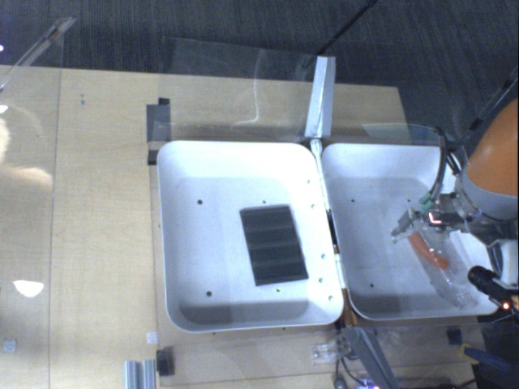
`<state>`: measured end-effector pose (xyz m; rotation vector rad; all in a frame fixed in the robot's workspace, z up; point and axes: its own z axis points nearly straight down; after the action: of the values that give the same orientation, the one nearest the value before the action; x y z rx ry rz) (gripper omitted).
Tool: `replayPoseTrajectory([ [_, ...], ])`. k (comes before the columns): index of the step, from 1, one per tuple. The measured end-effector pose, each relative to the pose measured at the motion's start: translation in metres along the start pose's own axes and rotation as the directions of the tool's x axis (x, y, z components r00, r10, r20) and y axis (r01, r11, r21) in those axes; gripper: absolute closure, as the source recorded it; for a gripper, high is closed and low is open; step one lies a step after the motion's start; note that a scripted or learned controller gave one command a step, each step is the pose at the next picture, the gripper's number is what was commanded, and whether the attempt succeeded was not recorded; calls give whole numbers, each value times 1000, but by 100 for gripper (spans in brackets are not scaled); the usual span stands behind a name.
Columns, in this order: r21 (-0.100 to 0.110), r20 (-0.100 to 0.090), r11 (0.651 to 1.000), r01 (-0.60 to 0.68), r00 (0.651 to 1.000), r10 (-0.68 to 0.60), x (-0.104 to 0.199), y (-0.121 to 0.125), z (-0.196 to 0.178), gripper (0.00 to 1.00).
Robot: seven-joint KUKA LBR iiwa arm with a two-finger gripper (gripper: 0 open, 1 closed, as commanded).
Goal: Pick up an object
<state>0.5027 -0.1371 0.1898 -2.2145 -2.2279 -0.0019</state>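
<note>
A dark ribbed rectangular pad lies flat in the middle of the left bin. My gripper is low over the right side of the right bin, below the orange band of the arm. Just beneath and in front of the gripper lies a slim orange-red object, angled toward the bin's front right. A clear plastic item lies beside it near the front right corner. Whether the gripper touches the orange-red object is hidden by the wrist.
A metal divider post stands behind the joint between the two bins. Cables and black fittings crowd the right bin's right rim. Light wooden bench stretches away to the left.
</note>
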Motion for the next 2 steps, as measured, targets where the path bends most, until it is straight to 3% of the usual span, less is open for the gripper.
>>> replayPoseTrajectory([
  [1, -2, 0, 994, 107, 994, -107, 5, 4, 28, 0],
  [2, -4, 2, 987, 158, 988, -158, 25, 17, -2, 0],
])
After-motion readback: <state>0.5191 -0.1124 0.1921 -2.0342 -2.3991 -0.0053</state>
